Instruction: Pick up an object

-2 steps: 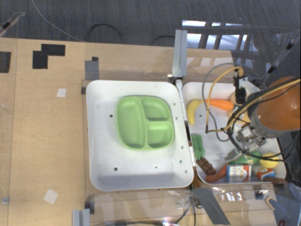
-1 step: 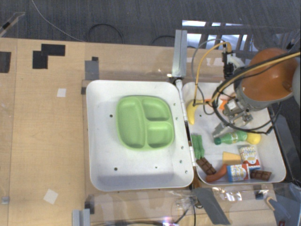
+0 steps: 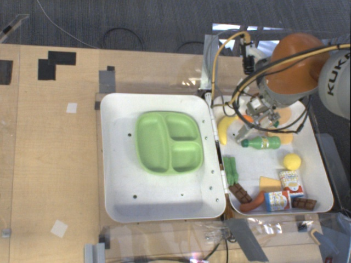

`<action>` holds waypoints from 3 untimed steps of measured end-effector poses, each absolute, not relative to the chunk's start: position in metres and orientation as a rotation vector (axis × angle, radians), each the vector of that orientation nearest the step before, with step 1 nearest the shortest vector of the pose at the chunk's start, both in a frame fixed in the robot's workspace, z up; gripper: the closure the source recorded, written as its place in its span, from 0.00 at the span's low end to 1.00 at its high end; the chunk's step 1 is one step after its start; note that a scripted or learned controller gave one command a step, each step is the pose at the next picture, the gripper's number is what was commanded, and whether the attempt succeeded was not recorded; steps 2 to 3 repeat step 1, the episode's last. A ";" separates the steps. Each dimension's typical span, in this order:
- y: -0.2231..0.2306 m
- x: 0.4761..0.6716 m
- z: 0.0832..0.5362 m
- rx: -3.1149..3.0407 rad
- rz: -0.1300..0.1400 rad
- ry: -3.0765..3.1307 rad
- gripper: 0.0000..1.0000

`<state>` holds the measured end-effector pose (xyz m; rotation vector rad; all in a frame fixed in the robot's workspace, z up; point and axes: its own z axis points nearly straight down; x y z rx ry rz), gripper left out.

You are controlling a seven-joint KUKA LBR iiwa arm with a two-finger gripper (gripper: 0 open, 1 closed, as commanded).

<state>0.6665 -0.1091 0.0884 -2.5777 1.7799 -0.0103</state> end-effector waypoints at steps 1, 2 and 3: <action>-0.160 0.650 0.110 -2.842 -0.007 1.316 0.00; -0.160 0.650 0.110 -2.842 -0.007 1.316 0.00; -0.160 0.650 0.110 -2.842 -0.007 1.316 0.00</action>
